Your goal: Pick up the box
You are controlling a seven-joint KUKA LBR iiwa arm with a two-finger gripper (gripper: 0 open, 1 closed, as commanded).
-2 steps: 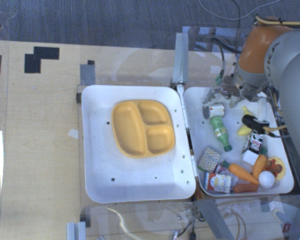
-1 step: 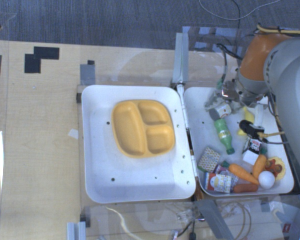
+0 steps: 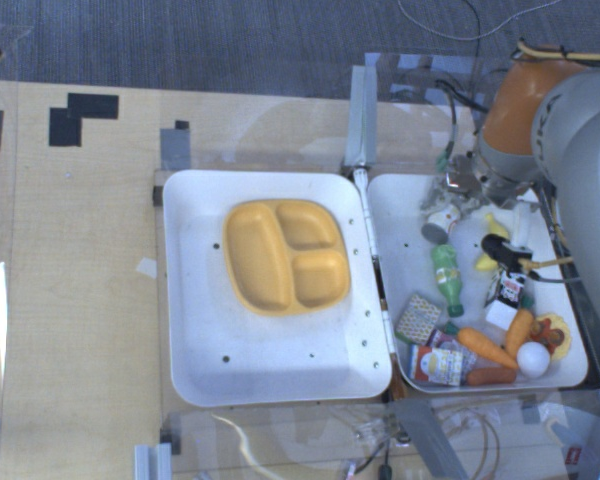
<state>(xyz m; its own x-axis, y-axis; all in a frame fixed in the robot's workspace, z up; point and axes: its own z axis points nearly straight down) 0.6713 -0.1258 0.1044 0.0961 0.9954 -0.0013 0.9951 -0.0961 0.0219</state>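
Across the whole view, a pale wooden bench (image 3: 80,268). Entering from 3 o'clock, the grey arm (image 3: 580,138), orange band toward 1 o'clock. Left of centre, a white bin (image 3: 190,368) holding a yellow three-part tray (image 3: 285,253) in its middle. Just beside it toward 3 o'clock, touching along one wall, a second white bin (image 3: 400,218) full of small things. Over that bin's 12 o'clock end, the gripper (image 3: 445,208); open or closed, cannot tell, and nothing seen held.

At the same bin's 6 o'clock end, against the near wall, the box (image 3: 442,361), red and white, lying flat. Long axis roughly 9-to-3, tilted a little; which end is the top, cannot tell. Well apart from the gripper. Just toward 3 o'clock of it, touching, a carrot (image 3: 485,346). Toward 12 o'clock, a green bottle (image 3: 446,278), neck toward 12. Near 4 o'clock, a white egg (image 3: 532,360).
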